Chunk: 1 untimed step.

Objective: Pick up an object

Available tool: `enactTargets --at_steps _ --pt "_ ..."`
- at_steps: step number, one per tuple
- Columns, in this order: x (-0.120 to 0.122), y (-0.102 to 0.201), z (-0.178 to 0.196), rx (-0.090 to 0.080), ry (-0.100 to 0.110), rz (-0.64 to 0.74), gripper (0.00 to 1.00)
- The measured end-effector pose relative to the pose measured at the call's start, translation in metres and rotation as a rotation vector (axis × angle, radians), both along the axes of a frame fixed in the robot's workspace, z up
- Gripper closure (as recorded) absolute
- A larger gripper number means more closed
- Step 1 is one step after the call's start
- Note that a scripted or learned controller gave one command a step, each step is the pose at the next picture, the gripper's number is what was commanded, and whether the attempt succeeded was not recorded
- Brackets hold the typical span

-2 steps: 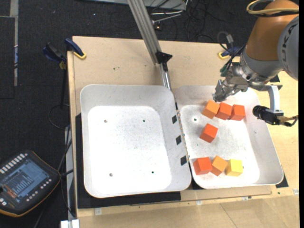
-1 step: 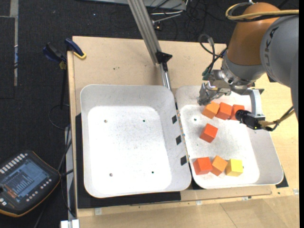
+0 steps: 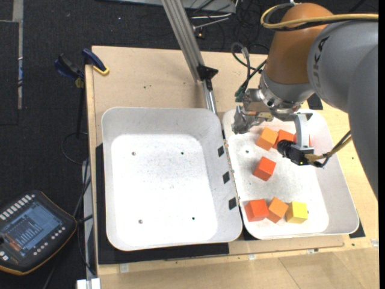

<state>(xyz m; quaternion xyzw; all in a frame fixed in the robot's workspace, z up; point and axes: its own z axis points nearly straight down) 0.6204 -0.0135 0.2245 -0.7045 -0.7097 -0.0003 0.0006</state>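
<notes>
While my gripper [image 3: 245,120] hangs at the upper left of the right bin [image 3: 337,185], grip state unclear, the nearest orange cube [image 3: 267,139] lies just lower-right.

A handheld control pendant [image 3: 27,230] with a lit screen lies on the dark floor at lower left. A blue clamp [image 3: 81,65] grips the wooden bench's [image 3: 150,83] upper left corner. A slanted metal pole [image 3: 186,38] crosses the top, with cables [image 3: 225,11] behind it.
</notes>
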Motion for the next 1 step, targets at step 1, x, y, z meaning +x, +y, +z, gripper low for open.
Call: enactTargets --at_steps 1 --pt "-0.006 0.0537 0.0097 0.0 -0.002 0.001 1.0"
